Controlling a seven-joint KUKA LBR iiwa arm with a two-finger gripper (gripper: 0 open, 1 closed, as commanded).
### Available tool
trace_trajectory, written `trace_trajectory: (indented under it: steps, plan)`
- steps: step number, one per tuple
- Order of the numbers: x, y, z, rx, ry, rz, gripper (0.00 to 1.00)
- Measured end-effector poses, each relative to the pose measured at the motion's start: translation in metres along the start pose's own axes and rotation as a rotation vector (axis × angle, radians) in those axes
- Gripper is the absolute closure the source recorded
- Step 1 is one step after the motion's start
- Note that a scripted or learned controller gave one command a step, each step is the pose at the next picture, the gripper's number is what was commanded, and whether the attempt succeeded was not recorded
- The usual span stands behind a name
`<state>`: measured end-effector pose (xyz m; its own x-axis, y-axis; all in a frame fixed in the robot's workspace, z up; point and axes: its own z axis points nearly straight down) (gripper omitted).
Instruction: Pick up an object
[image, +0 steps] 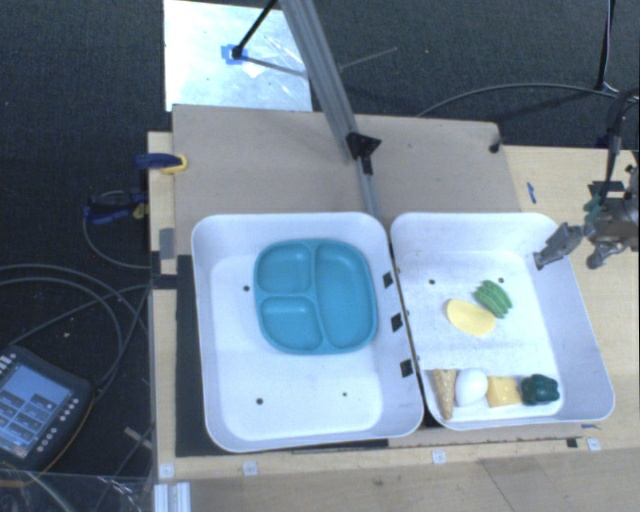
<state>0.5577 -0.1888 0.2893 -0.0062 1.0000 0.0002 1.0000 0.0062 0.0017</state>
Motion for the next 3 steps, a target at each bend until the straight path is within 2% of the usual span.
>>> trace_trajectory:
  steps: [1, 2, 3]
  plan:
    - [0.0, 0.0, 0.0, 0.0, 0.0, 0.0, 0.0]
    - [-0.003, -0.008, 0.058, 0.004, 0.0, 0.006, 0.0]
    - [-0.001, -0.005, 0.101, 0.004, 0.001, 0.005, 0.0]
